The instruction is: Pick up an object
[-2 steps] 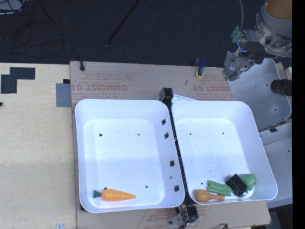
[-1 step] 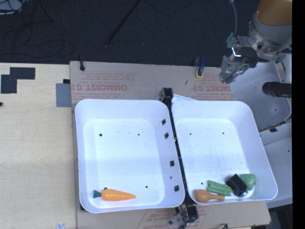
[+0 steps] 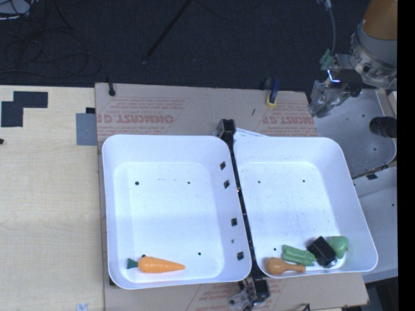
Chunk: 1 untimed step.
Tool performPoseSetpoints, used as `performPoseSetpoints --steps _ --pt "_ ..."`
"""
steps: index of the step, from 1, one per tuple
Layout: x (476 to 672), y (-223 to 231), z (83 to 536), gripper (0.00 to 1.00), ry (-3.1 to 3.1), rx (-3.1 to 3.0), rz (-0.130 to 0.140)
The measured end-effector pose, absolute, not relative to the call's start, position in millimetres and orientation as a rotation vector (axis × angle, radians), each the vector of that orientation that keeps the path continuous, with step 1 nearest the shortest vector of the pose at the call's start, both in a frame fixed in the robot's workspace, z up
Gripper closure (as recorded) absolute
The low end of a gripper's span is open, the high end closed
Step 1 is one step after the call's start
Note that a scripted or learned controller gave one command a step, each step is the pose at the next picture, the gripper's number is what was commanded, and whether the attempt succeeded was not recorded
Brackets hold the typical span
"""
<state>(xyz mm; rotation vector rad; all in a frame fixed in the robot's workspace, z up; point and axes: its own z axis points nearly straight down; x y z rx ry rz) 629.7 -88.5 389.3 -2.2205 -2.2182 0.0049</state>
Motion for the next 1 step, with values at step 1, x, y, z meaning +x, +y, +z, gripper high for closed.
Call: performPoseSetpoints --steps 1 --pt "644.3 -115.9 374.9 1.0 -2.219 -2.223 0.005"
